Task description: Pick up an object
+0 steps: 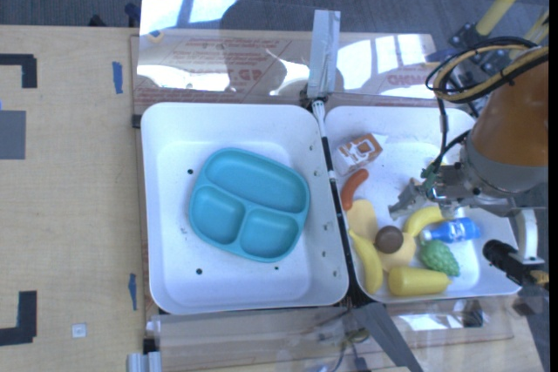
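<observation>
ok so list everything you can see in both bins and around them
bins: 2, white, side by side on the bench
divided plate: 1, light blue, three compartments, in the left bin
small carton: 1, orange and white, upper left of the right bin
carrot-like piece: 1, orange-red, just below the carton
banana: 1, yellow, along the right bin's left wall
round brown piece: 1, brown, beside the banana
second yellow curved piece: 1, yellow, under the gripper
blue bottle: 1, blue, lying on its side
bumpy green piece: 1, green, below the bottle
yellow block: 1, yellow, near the front wall
arm: 1, grey with orange band, from the right
gripper: 1, over the right bin
</observation>
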